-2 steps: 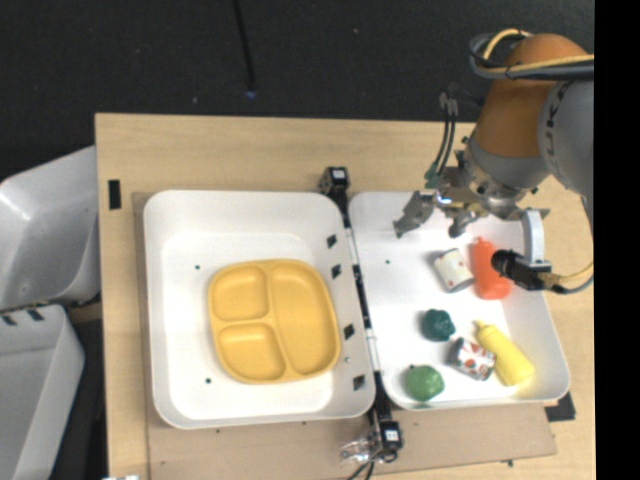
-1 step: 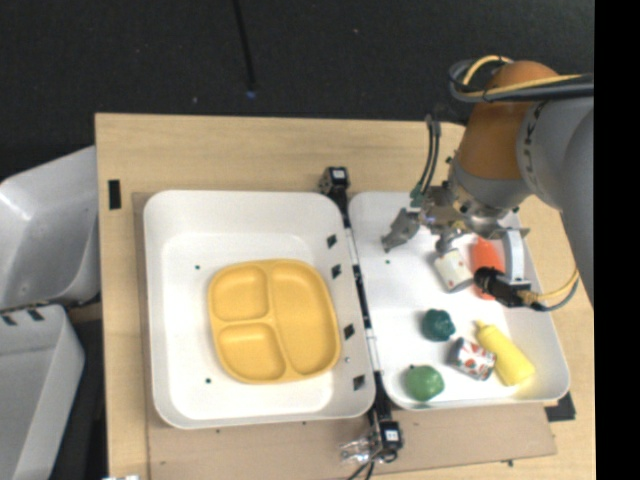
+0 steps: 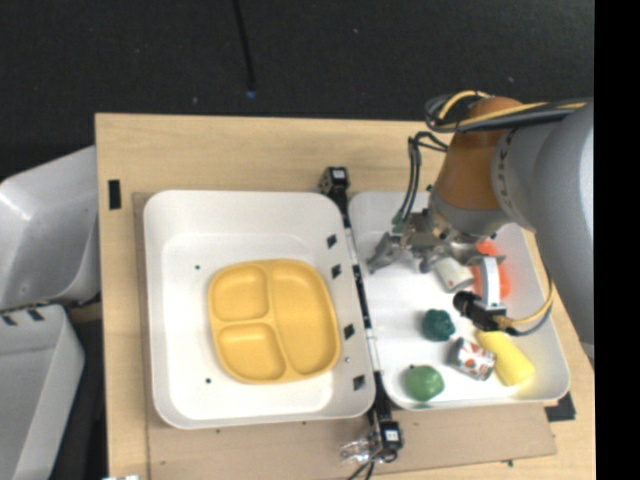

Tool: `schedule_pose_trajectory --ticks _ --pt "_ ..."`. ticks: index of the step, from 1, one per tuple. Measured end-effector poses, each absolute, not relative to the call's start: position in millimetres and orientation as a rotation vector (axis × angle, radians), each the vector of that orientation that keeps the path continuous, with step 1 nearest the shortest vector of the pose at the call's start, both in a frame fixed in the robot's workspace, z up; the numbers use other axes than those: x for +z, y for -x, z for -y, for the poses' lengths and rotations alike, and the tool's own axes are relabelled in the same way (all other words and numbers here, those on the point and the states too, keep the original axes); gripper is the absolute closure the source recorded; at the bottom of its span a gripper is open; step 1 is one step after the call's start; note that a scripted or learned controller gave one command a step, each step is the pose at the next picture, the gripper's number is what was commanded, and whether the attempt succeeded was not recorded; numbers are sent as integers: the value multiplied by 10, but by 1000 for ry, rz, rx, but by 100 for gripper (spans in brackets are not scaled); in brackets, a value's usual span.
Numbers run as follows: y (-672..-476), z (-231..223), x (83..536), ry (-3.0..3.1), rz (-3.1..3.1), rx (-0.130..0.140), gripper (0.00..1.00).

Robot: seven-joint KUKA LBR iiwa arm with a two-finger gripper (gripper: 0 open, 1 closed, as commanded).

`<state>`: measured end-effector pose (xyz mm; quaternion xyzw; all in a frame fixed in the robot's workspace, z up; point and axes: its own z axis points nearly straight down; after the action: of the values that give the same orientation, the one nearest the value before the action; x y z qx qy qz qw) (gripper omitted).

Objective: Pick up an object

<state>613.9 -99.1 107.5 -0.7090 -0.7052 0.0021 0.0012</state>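
Over the right bin (image 3: 395,208), near its upper left corner, my gripper (image 3: 400,250) hung with its two fingers spread apart and nothing between them. Its tips sat just above the white floor, close to the divider between the bins. Well below lay a dark teal object (image 3: 437,324), a green ball (image 3: 424,382), a small can (image 3: 472,358) and a yellow banana (image 3: 507,358). A yellow sectioned plate (image 3: 272,320) rested in the left bin (image 3: 170,268).
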Motion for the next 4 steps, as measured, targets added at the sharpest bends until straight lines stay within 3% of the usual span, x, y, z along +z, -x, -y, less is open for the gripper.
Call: schedule_pose_trajectory --ticks 1,3,4 --pt "-6162 999 1221 2234 2212 -3 100" --pt "-6193 995 2411 2223 2228 -7 100" --pt "-6342 399 2360 2214 2230 -3 100"
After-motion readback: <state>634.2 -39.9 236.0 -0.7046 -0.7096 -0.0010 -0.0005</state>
